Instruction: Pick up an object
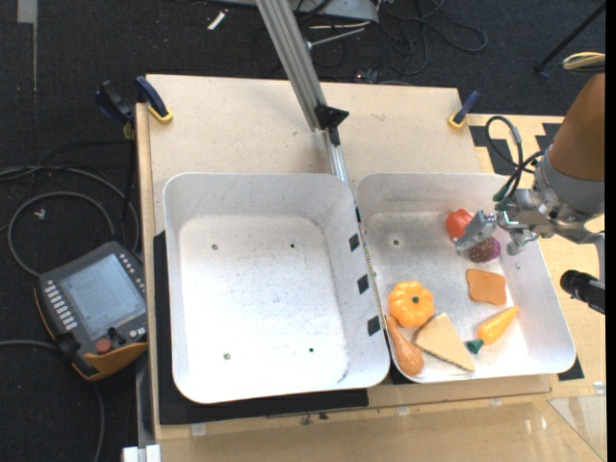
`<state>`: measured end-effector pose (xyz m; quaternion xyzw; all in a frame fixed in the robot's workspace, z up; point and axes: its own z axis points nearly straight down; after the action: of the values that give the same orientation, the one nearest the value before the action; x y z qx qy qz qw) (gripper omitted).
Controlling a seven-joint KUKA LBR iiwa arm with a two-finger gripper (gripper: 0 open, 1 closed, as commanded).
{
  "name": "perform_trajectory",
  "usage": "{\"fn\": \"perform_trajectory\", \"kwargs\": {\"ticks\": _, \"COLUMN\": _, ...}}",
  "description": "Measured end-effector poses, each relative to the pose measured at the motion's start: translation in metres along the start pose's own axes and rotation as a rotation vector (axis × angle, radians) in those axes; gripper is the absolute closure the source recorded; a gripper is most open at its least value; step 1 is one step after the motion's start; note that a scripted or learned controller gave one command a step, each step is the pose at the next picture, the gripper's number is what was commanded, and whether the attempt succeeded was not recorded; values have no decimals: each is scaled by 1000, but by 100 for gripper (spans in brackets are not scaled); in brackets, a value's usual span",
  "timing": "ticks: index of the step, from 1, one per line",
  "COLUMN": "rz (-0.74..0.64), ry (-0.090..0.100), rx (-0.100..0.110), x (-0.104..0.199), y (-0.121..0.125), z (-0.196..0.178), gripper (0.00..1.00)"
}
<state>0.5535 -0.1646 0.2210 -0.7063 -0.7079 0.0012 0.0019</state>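
Observation:
My gripper [497, 239] hangs over the upper right part of the right bin [404, 200]. Its two fingers stand apart, so it is open and holds nothing. A small purple object [486, 251] lies just below and between the fingertips. Touching its left side is a red tomato-like object [458, 223]. Lower in the bin lie an orange slab [486, 287], a small orange pumpkin [412, 303], a carrot-like piece with a green end [496, 325], a pale wedge [445, 342] and a brown root-shaped piece [406, 350].
The left bin [255, 277] adjoins the right one along a shared raised rim. A slanted metal pole [294, 56] ends at the bins' top junction. A teach pendant [91, 306] lies on the floor left of the bench.

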Motion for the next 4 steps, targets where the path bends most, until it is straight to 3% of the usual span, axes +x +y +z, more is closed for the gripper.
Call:
{"fn": "perform_trajectory", "kwargs": {"ticks": 1, "rz": 1, "ry": -1, "rx": -3, "x": 0, "y": 0, "z": -2, "gripper": 0}}
{"fn": "perform_trajectory", "kwargs": {"ticks": 4, "rz": 3, "ry": -1, "rx": -4, "x": 6, "y": 3, "z": 127, "gripper": 0}}
